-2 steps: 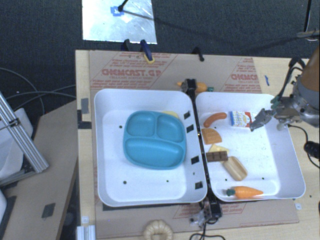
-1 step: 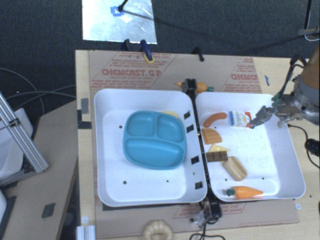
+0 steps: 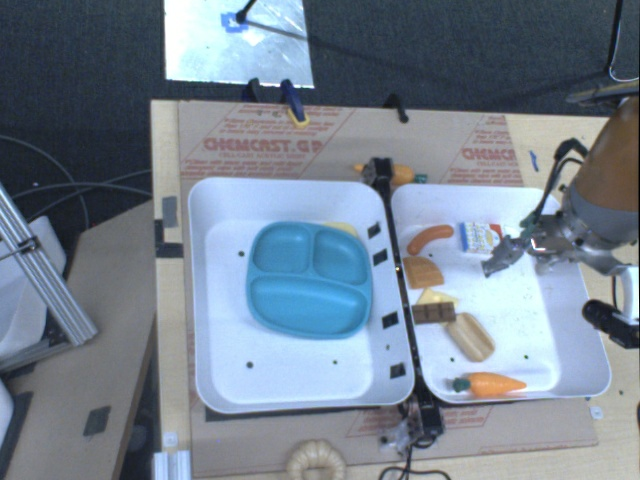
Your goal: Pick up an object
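Carrot [image 3: 489, 385] lies at the right bin's [image 3: 585, 363] near edge; my pincer [image 3: 500, 259], empty, fingers spread, hangs by the carton [image 3: 478, 236] at the far edge to grab it.

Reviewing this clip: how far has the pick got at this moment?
Done: the gripper is over the right bin, beside the small carton. In hand: nothing visible between its fingers. Left: the sausage, carrot and other items lie unlifted.
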`<state>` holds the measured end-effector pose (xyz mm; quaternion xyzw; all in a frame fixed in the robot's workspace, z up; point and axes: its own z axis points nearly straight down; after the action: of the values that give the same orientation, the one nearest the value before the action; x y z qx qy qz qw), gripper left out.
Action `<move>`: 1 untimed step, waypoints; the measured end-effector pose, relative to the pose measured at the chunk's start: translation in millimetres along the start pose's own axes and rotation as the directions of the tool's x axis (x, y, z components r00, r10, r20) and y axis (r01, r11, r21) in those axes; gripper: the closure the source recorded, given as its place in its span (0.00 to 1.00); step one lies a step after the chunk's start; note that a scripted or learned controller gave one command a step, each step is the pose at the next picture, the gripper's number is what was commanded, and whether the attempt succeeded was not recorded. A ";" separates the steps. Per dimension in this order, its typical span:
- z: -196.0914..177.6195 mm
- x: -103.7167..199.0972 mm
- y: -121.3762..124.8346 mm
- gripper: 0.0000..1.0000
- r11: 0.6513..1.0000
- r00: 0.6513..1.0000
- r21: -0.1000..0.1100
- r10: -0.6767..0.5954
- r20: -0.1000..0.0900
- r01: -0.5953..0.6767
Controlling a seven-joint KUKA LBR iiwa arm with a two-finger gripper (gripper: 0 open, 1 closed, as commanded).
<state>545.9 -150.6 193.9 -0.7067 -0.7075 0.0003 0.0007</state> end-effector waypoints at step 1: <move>55.7 2.4 -10.1 0.00 1.000 1.000 0.002 0.000 -0.001 0.000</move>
<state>535.8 -148.2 138.2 -0.7068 -0.7074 0.0010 0.0018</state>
